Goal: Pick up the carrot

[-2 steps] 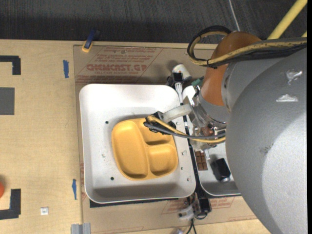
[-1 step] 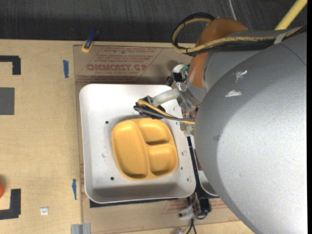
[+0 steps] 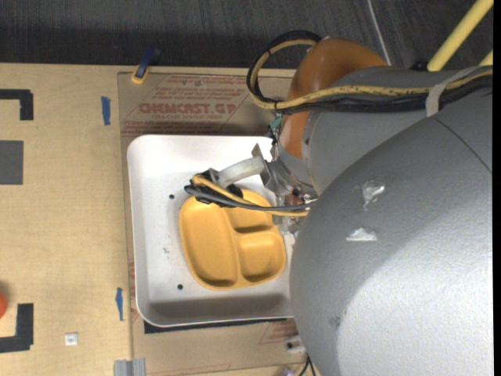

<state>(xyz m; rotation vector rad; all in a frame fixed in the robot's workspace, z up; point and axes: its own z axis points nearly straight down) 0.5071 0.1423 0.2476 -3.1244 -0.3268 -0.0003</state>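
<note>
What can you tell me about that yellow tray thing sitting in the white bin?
The yellow tray looks like smooth moulded plastic, mustard yellow, with rounded corners. It is split into compartments: a long one on the left and two smaller ones on the right. It lies flat on the floor of the white bin, open side up. Dark and yellow cables cross its top edge, and the grey arm hides its right edge. What lies in the compartments cannot be told.

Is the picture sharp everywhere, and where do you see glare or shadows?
In the camera view, the grey arm is very near the lens and looks soft, with small bright glints on its shell; the white bin and yellow tray are sharper. Light is even, with mild shine on the tray and a dark shadow under the bin's lower rim.
</note>
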